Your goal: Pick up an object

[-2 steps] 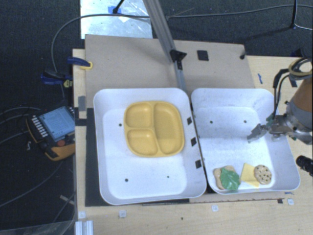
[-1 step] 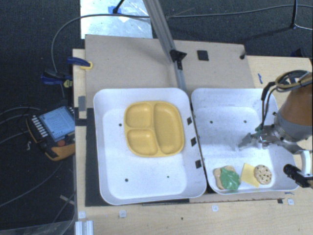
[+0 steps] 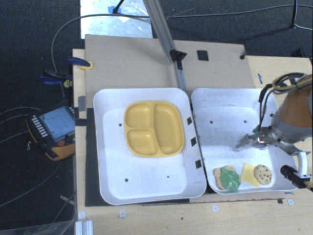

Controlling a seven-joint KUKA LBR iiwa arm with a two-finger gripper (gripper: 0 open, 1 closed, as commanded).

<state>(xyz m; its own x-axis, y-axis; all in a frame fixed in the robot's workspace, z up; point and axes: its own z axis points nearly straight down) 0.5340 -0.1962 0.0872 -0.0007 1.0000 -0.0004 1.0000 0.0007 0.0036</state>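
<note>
The end effector [image 3: 247,142] hangs over the right bin [image 3: 220,106], just above its near edge, where three toy foods lie: a green leafy piece [image 3: 230,179], a yellow cheese wedge [image 3: 249,174] touching it, and a cookie [image 3: 263,174] overlapping the wedge. I cannot tell whether its grasping parts are apart or together. Nothing is visibly held. To pick well, I judge it should target the cookie, the topmost piece, descending straight down. The yellow divided plate [image 3: 154,129] sits in the left bin [image 3: 112,180].

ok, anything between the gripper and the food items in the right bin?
Nothing visible. The gripper sits above bare bin floor in the right bin; the green item, yellow wedge and cookie lie just below it.
</note>
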